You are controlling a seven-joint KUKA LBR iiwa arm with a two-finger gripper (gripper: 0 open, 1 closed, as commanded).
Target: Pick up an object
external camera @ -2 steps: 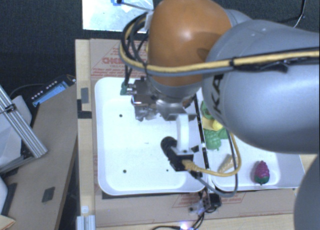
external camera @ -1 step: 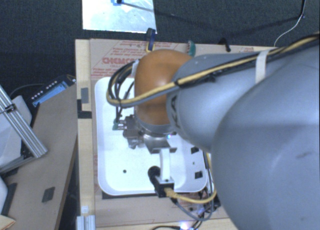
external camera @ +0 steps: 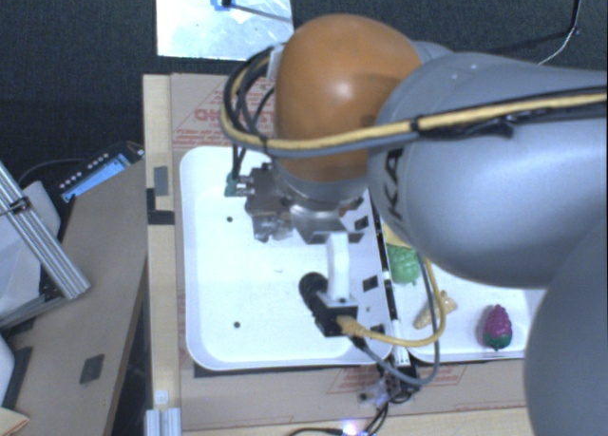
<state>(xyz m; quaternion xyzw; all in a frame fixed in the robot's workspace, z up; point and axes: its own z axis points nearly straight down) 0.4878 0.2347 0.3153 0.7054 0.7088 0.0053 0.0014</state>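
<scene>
- Left shallow white plastic bin (external camera: 204, 235): mostly bare white floor w/ two tiny dark specks (external camera: 231, 220), too small to identify.
- Gripper (external camera: 271, 208) of the grey arm hangs over this bin's upper middle. The wrist w/ its orange band (external camera: 332, 92) covers it from above, so can't tell if the jaws are released or clenched. Nothing visible in them.
- Right shallow white plastic bin (external camera: 465, 347): largely hidden under the arm. Pale green lumpy object (external camera: 405, 266) sits just past the divider (external camera: 385, 277) between the bins, partly covered by the arm. Purple berry-shaped toy (external camera: 496, 327) w/ a green tip lies further right, near the front rim.
- Task's thing vs jaws: both candidates are in the other bin, right of the gripper & nearer the front. Green one is closer, purple one well apart. Neither touches the gripper.
- Risks, my judgement:
  - Closing here prob. grabs air, since no pickable item shows under the gripper.
  - Crossing to the right bin too low could clip the divider.
  - Green object sits tight to the divider wall — little room for a jaw on that side, so it may get pushed instead of pinched.
  - Purple toy looks rounded — could roll out of a pinch.
</scene>
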